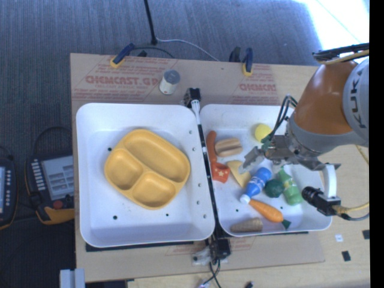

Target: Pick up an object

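A small blue bottle (pixel 257 183) with a white cap lies tilted just below the gripper (pixel 273 155), cap pointing away from it. An orange carrot (pixel 267 210) lies further below, a yellow ball (pixel 262 131) just above.

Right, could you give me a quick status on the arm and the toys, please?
Gripper low over right bin, fingers' state unclear. Blue bottle and cheese wedge just beneath, nothing seen held. Carrot, green toys crowd close.
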Motion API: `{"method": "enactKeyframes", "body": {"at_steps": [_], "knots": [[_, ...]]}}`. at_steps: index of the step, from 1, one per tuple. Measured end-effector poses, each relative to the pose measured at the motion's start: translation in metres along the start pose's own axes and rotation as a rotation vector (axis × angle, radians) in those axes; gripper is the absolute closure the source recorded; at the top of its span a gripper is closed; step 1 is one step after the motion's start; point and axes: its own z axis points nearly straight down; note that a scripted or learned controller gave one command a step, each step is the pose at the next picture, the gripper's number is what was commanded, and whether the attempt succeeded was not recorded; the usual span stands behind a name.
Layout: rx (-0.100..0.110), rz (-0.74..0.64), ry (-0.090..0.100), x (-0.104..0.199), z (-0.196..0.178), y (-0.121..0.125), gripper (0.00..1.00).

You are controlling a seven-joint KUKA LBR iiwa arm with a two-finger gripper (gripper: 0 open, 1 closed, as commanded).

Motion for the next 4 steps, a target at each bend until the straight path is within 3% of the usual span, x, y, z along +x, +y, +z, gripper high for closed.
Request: {"method": "enactKeyframes", "body": {"at_steps": [1, 2, 3, 4], "knots": [[0.003, 0.001, 0.001, -0.003, 0.099, -0.026, 0.0], [-0.02, 0.001, -0.006, -0.014, 0.108, 0.018, 0.0], [-0.026, 0.003, -0.01, -0.016, 0.097, 0.02, 1.0], [-0.003, -0.001, -0.001, 0.047, -0.07, 0.061, 1.0]]}}
